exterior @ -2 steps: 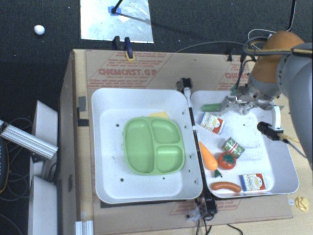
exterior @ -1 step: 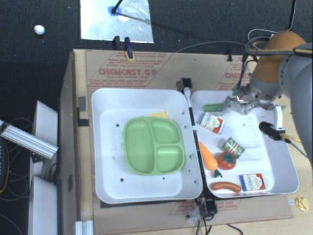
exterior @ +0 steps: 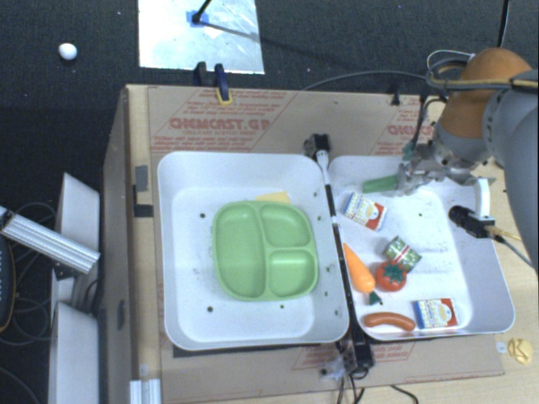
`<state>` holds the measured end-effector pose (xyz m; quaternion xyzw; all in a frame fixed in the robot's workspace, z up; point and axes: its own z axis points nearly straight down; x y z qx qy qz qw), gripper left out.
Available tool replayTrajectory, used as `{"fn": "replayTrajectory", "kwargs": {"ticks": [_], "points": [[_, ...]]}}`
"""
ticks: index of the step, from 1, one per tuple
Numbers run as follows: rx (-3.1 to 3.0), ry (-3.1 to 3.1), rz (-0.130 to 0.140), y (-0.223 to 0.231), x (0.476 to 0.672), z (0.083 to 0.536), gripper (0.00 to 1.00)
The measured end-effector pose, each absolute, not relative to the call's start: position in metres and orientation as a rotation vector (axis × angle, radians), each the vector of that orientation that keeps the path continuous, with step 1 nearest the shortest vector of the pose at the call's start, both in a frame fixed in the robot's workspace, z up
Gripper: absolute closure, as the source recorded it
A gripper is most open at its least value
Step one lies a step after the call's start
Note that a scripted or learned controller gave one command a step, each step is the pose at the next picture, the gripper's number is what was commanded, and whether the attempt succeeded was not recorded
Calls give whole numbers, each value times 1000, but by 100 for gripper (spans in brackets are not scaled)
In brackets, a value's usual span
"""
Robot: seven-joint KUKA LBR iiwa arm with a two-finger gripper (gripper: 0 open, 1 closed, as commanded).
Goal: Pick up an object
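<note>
In the right bin (exterior: 497,297), my gripper (exterior: 412,175) is low over the back edge, under the grey arm with its orange band (exterior: 493,66). A long green vegetable-shaped toy (exterior: 381,183) lies with its right end touching the gripper's tip. Whether it is gripped is unclear. Nearer the front lie a small white carton (exterior: 365,210), a green can (exterior: 402,253), a red tomato (exterior: 390,278), an orange carrot (exterior: 360,269), a sausage (exterior: 389,320) and a second carton (exterior: 435,313).
The left bin (exterior: 181,225) holds a green divided plate (exterior: 265,251), with a yellow piece (exterior: 274,198) behind it. A black clamp (exterior: 319,147) sits where the bins meet. Cables run behind the arm. A dark fitting (exterior: 467,219) hangs over the right bin.
</note>
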<state>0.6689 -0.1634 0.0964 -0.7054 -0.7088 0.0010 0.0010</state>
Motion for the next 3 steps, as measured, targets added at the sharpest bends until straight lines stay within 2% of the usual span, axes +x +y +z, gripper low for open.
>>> {"fn": "replayTrajectory", "kwargs": {"ticks": [1,2,3], "points": [[-2215,-2226,3,-163,669,96,0],[-2217,-2223,19,-128,667,88,0],[-2214,-2221,9,-140,668,86,0]]}}
